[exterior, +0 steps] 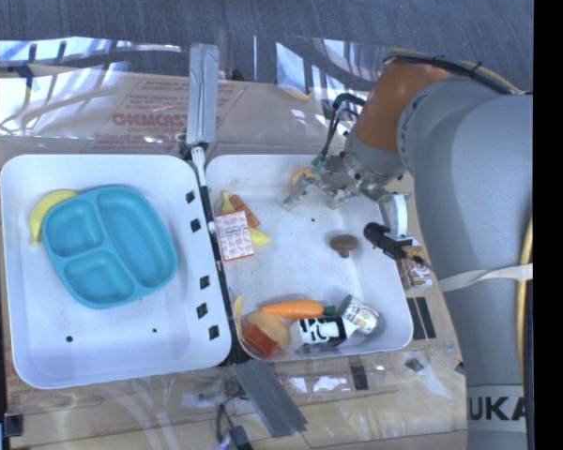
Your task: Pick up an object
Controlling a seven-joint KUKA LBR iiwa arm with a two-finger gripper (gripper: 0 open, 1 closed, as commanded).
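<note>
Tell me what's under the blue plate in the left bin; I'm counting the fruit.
A yellow banana pokes out from beneath the blue plate at its upper left edge. How much of it lies underneath, or anything else there, is covered.

Right bin, loose items. Orange carrot (293,309) lies flat near the front wall, lengthwise left-right. Just below it: a black-and-white carton (321,330) on its side, a small can (360,318) tilted beside it, a reddish-yellow fruit (266,331). Small brown lump (343,244) mid-bin, possibly a mushroom. Red-patterned white packet (234,236) flat by the left wall.
</note>
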